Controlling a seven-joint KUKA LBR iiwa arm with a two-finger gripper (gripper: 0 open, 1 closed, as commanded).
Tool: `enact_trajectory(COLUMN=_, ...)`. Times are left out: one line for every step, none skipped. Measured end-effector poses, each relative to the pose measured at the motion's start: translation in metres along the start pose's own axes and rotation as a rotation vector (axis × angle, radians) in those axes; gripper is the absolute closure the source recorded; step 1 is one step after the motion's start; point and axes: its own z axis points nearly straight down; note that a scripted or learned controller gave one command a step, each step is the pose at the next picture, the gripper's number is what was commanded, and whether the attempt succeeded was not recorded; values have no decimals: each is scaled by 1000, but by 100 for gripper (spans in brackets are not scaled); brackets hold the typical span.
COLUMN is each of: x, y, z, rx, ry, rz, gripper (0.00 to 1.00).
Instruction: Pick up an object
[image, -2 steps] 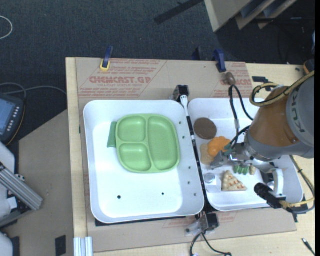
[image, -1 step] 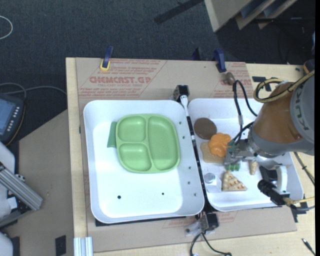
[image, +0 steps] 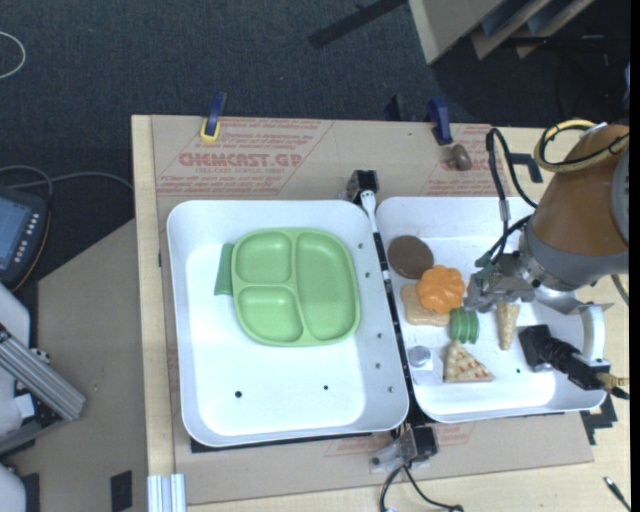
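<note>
Down at the near edge of the right bin (image: 520, 405) lies a tan waffle-textured wedge (image: 465, 364), with a small grey round piece (image: 418, 356) just beside it toward the divider. Behind those, a little green toy (image: 462, 325) sits touching an orange pumpkin-like toy (image: 440, 288) that rests on a pale slab (image: 420, 308), and a brown disc (image: 409, 256) lies toward the far edge. A cream cone (image: 508, 322) stands apart on the right. The gripper (image: 492, 290) hangs low between the pumpkin and the cone; whether it is open or closed I cannot tell from this slant. The left bin (image: 190, 330) carries a green divided tray (image: 295, 285).

My guess is it's lining up on something in that cluster. To do it well it should choose one piece with room on both sides, the cone looks easiest, centre over it, come straight down, and avoid nudging the crowded pumpkin and green toy
</note>
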Motion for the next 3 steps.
enact_trajectory(x=0, y=2, z=-54, rx=-1, ry=0, rz=0, gripper=100)
enact_trajectory(x=60, y=3, z=-63, rx=3, ry=3, rz=-6, gripper=100)
enact_trajectory(x=95, y=-2, z=-67, rx=7, ry=3, rz=-3, gripper=100)
